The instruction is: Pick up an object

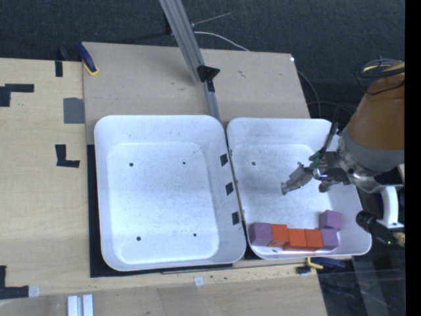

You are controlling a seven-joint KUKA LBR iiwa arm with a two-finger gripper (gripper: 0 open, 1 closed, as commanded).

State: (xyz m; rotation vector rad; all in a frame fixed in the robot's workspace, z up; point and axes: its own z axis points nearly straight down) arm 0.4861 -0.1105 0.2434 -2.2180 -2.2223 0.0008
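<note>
Several blocks lie in a row along the front wall of the right bin (276,140): a purple block (262,232) at the left end, an orange block (280,234) and another orange block (305,239) beside it, and a purple block (331,220) at the right end with one more purple piece under it. My gripper (292,181) hangs over the middle of the right bin, pointing left and down. It is above and behind the row of blocks and apart from them. Nothing shows in its grasp.
The left bin (158,127) stands beside the right one, and the two share a middle rim with black clips (229,188). A slanted metal rail (184,31) reaches in from the top. Black tape marks (62,155) lie on the bench at the left.
</note>
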